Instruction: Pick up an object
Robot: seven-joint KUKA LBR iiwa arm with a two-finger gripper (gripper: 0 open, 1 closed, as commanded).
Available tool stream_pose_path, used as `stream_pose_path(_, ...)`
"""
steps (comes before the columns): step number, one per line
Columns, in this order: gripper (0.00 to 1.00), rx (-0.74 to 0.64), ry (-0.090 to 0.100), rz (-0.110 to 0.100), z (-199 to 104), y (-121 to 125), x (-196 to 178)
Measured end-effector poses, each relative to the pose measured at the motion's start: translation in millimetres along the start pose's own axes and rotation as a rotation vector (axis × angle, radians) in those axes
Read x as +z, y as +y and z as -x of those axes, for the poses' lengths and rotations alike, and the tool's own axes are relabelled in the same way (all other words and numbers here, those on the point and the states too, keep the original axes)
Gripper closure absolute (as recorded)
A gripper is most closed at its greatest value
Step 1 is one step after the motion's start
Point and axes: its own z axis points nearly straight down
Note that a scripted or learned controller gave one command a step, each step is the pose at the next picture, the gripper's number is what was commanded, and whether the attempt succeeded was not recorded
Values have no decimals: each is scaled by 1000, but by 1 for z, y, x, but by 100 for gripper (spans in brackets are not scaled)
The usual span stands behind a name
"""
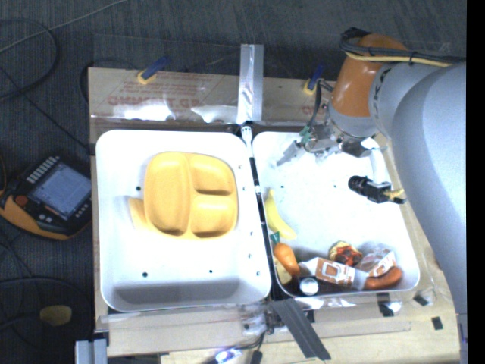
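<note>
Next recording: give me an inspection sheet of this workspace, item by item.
Surface: bench bearing left bin and right bin.
Job's things: banana, carrot and toy foods along the right bin's near and left sides.
Clutter: yellow tray in the left bin.
Grippers: gripper over the right bin's far part, apart from the items.
Cables: pale cable on the floor.
Surroundings: pendant on the floor, left.

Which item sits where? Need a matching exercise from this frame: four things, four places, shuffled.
Things:
1. tray
2. banana
3. carrot
4. gripper

Places:
A. over the far end of the right bin
B. in the left bin
C. along the right bin's left wall
D. in the right bin's near left corner

Pairs: 1-B, 2-C, 3-D, 4-A
</note>
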Motion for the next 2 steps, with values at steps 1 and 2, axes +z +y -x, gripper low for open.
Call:
stream_pose_path(1, 0, 14, 7, -2, 7, -92, 10)
stream_pose_path(2, 0, -373, 6, 1, -15, -33, 10)
